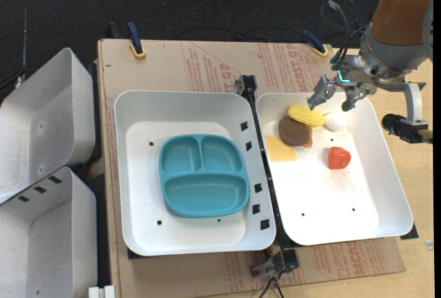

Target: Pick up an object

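Note:
In the right bin (365, 221) lie a yellow corn cob (306, 115), a brown round patty (294, 132), a yellow cheese slice (280, 149), a red tomato (338, 158) and a white egg-like piece (337, 121). My gripper (337, 96) hangs open above the bin's far edge, just up and right of the corn and above the white piece. Nothing sits between its fingers (321, 92).
The left bin (138, 117) holds a teal divided plate (204, 174). A black clip bar (256, 152) runs between the two bins. Spare white bins (41, 124) are stacked at far left. Blue-and-yellow clamps (136, 40) hold the cardboard's back edge.

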You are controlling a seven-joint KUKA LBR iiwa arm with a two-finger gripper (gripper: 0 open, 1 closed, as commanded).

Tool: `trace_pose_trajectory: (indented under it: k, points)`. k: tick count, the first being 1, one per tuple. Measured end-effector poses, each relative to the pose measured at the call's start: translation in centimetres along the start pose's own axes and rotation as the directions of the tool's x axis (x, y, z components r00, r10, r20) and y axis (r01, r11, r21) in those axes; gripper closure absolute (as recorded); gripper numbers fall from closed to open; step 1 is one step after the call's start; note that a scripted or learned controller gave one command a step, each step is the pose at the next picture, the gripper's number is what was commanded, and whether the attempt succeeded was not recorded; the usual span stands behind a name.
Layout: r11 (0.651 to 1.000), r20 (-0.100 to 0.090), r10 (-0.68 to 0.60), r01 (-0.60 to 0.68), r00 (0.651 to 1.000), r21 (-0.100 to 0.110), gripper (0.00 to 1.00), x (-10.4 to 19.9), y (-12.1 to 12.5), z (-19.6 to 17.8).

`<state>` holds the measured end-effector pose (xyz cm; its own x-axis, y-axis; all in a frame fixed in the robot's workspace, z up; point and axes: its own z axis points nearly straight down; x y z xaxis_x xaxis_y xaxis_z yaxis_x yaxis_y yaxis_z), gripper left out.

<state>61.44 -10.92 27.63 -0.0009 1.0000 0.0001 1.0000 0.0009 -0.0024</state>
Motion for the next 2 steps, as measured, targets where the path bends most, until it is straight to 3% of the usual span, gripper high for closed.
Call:
trace_pose_trajectory:
  k: [1,2]
  points:
    - [1.0,0.0,0.0,0.0,1.0,-0.002,0.0,0.0,0.1,-0.1]
    - [1.0,0.0,-0.002,0.002,1.0,0.003,0.0,0.9,0.3,5.8]
